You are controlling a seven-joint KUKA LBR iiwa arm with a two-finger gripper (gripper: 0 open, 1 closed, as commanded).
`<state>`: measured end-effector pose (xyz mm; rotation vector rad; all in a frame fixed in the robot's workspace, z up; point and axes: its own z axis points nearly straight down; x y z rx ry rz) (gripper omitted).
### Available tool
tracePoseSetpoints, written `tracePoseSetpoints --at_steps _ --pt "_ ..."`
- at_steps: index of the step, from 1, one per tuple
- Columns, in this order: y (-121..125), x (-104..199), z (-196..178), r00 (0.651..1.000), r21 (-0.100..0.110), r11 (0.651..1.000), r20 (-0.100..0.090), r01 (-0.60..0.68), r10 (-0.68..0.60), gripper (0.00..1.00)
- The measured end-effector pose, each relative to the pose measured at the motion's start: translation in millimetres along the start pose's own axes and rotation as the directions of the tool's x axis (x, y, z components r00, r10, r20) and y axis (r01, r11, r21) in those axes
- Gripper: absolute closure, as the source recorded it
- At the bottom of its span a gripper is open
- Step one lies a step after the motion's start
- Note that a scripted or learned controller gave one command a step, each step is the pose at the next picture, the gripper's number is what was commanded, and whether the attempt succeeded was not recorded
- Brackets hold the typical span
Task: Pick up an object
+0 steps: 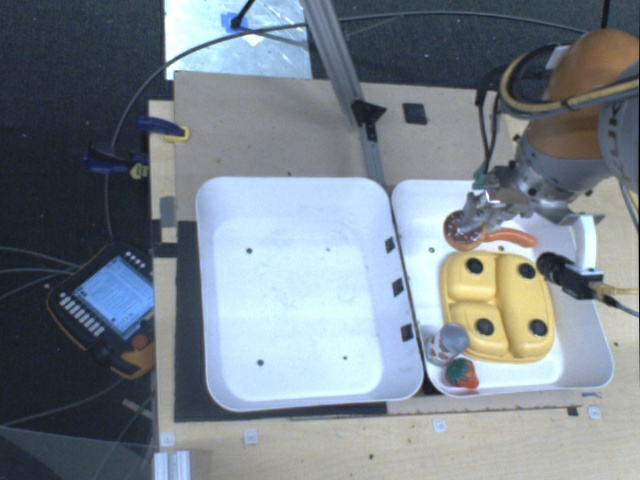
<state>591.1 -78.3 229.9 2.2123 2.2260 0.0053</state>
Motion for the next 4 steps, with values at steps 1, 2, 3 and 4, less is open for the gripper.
tracePoseSetpoints --at_steps 1,2,3,4 --pt "1.3 0.1 -44.8 1.0 0.0 1.0 0.0 0.0 0.0 1.0" --pt "21.5 47.1 -29.6 1.0 0.001 1.0 0.0 0.003 -0.003 1.0" --pt "33.1 91.9 -29.9 1.0 0.001 1.0 0.0 0.001 -0.001 1.0" --pt "48.1 141.0 -26.9 1.0 0.001 1.0 -0.001 0.003 -0.003 1.0"
